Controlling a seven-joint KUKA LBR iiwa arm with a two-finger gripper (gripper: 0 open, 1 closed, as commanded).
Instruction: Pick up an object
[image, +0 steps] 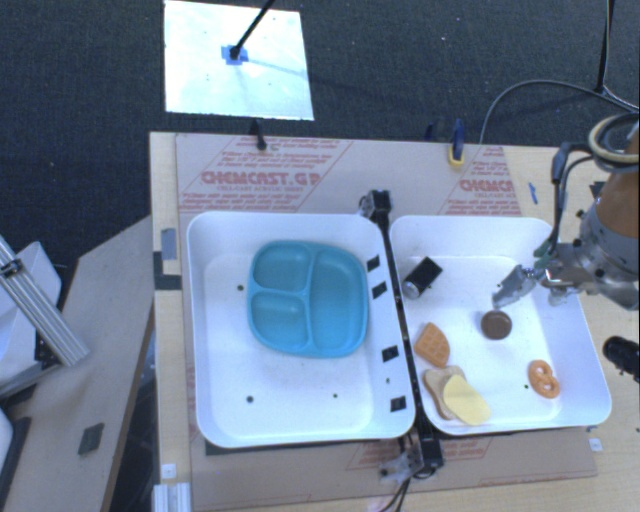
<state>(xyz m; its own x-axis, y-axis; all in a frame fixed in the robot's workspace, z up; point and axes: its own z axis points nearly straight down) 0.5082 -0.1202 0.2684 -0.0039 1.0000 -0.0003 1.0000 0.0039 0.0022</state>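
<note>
1. hand (512, 290) over right bin (580, 400), disc (496, 324) just below it.
2. Cylinder (421, 277) left of hand; cracker (432, 343), wedge (460, 396) lower left; pretzel (544, 379) below.
3. Left bin (215, 400) far left, holds divided plate (306, 298).

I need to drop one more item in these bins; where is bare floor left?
Left white bin: bare strips around the blue divided plate, widest along the near edge. Right white bin: crowded near the divider by the black cylinder, orange waffle and yellow piece; bare between the brown disc and orange pretzel.
</note>
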